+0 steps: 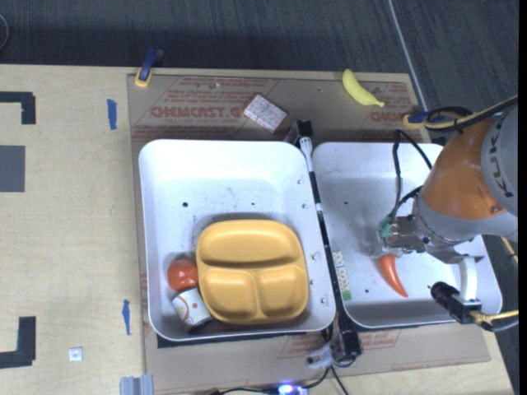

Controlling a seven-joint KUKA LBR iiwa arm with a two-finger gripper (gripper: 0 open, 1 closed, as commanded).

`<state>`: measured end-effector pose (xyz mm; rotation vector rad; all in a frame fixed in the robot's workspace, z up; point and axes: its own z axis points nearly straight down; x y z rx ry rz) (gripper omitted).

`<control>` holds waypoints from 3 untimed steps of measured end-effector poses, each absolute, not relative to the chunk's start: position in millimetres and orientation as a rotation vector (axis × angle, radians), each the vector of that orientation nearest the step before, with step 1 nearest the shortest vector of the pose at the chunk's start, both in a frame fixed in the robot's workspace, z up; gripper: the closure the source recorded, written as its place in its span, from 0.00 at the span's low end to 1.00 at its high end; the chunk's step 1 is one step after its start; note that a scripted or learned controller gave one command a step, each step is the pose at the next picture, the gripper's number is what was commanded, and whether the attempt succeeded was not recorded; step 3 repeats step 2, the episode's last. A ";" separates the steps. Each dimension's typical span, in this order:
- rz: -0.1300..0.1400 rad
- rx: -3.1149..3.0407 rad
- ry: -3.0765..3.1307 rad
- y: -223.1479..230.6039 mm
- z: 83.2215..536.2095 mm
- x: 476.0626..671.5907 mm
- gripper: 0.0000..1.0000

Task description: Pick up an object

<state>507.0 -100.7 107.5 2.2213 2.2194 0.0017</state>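
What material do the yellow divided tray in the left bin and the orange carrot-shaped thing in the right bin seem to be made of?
Yellow tray: probably moulded plastic; its colour is uniform, its edges rounded, its finish smooth with a soft sheen. Carrot-shaped thing: likely a plastic or rubber toy; the orange is even and bright, but it is too small to tell the finish.

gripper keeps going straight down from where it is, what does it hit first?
Most likely the orange carrot-shaped object in the right bin: the gripper sits just above its top end. Depth is unclear from this slanted view, so it may instead meet the bin floor beside it.
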 end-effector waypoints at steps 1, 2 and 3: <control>0.001 2.220 2.222 -37.8 184.6 479.9 1.00; 0.005 2.216 2.221 -37.8 194.8 481.4 1.00; 0.005 2.216 2.221 -37.8 194.8 481.4 1.00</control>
